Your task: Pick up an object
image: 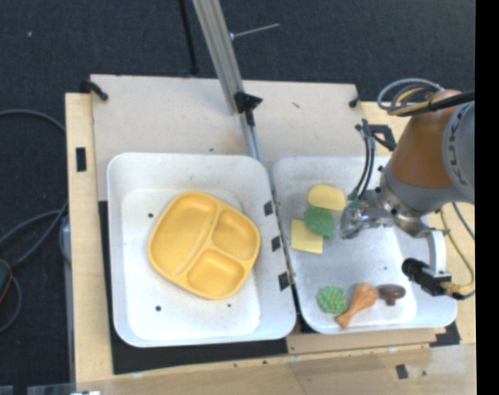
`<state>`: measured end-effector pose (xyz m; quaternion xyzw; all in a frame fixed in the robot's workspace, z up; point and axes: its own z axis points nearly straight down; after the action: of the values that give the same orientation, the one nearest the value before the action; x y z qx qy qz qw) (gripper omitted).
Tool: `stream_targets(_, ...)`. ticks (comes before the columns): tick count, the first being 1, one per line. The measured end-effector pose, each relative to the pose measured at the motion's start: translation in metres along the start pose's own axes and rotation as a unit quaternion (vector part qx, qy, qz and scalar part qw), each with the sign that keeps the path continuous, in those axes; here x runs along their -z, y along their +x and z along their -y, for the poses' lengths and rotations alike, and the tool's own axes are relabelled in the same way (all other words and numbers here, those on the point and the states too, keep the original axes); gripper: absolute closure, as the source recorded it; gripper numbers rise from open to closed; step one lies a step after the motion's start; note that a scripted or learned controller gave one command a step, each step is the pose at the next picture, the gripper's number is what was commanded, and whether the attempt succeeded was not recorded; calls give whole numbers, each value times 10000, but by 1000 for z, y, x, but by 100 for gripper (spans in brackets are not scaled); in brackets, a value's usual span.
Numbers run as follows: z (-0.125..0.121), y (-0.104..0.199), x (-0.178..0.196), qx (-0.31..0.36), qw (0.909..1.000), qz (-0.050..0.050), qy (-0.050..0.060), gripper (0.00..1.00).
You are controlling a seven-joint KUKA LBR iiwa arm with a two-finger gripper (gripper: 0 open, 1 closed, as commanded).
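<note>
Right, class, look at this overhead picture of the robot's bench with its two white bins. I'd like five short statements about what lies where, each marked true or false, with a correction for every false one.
1. The yellow divided plate lies in the left bin. True.
2. The drumstick lies on the yellow divided plate. False: it lies in the right bin, near that bin's front edge.
3. The gripper is over the right bin. True.
4. The green bumpy ball sits just left of the drumstick. True.
5. The yellow divided plate has a single undivided well. False: it has three compartments.
</note>
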<state>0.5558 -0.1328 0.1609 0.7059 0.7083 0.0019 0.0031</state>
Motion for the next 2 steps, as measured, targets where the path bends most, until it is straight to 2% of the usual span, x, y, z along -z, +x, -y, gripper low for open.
stream_targets(1, 5, -8, 56, -9, 10000, 6, -6, 100)
stream_targets(2, 3, -10, 88, -2, 10000, 3, 4, 100)
